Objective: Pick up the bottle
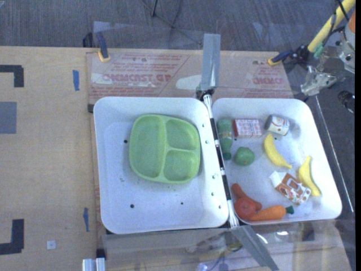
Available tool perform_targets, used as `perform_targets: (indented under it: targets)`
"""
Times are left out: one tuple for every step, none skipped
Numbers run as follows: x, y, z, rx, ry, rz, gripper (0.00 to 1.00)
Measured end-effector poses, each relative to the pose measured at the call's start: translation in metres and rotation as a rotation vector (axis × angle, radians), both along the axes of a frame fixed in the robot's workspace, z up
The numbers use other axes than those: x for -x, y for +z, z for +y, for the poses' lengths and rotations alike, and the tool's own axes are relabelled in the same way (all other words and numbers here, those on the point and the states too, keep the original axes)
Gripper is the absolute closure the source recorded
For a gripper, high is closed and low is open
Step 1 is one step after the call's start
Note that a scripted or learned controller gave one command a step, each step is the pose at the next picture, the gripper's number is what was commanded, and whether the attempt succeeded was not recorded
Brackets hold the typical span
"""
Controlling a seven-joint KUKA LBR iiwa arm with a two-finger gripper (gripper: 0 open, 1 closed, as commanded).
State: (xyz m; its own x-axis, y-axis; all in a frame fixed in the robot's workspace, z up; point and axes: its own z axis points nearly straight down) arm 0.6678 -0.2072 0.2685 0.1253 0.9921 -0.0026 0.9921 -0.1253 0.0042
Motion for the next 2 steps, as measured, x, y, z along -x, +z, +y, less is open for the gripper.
perform_targets:
  targets:
    - [0.0, 0.0, 0.001, 0.0, 0.001, 0.0, 0.0]
    - [0.059, -0.158, 0.06, -0.003, -0.019, 0.003, 0.0]
